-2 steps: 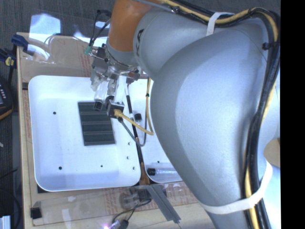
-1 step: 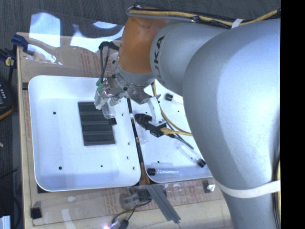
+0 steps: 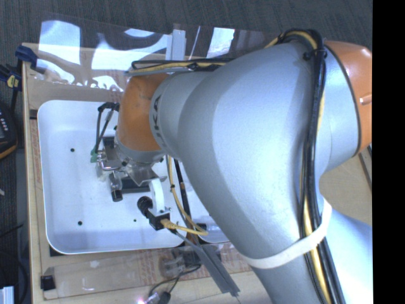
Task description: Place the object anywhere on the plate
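No object for the task can be made out, and no plate either; both may lie under the arm, whose grey bulk covers the right side of the scene and nearly all of the right bin. That is the first risk: with target and goal both hidden, nothing confirms that a pick is lined up at all.

The gripper hangs low over the left bin, roughly at its middle, wrist pointing down. Whether the jaws are wide, narrow or closed on something I cannot tell, since the wrist hardware and cables blur together there. If they are closed on nothing, a carry to the plate would deliver nothing.

A second hazard is the loose yellow and black cabling looping near the bin's near-right rim; it could snag the rim on a swing to the right. The low wrist could also scrape the bin floor if it travels sideways before lifting off the worktop.
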You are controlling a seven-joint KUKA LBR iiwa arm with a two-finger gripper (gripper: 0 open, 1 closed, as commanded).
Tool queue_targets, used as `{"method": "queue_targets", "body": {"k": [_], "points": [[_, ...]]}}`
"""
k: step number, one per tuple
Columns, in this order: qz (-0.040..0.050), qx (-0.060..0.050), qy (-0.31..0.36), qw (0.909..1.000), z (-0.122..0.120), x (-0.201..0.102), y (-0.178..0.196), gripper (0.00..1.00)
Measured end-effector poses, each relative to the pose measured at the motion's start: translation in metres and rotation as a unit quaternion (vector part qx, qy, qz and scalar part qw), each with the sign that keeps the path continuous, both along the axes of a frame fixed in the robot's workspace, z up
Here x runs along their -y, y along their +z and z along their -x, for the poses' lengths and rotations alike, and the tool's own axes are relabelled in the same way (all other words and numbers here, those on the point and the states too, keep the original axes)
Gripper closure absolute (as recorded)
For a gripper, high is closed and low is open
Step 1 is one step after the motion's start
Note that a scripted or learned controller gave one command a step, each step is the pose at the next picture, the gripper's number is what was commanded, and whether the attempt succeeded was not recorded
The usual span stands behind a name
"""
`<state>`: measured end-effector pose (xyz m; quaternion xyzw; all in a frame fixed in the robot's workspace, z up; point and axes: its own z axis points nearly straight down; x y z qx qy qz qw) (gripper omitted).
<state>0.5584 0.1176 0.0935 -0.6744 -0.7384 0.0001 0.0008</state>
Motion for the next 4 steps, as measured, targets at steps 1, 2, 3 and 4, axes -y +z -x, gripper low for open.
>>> {"method": "queue_targets", "body": {"k": [1,2,3,4], "points": [[0.001,-0.001,-0.185,0.9827,0.02,0.055,0.098,1.0],[0.0016,-0.002,-0.297,0.955,-0.02,-0.029,0.001,1.0],[0.0012,-0.002,-0.5,0.8663,-0.063,-0.013,0.061,1.0],[0.0007,-0.001,-0.34,0.9406,-0.075,-0.069,0.114,1.0]]}}
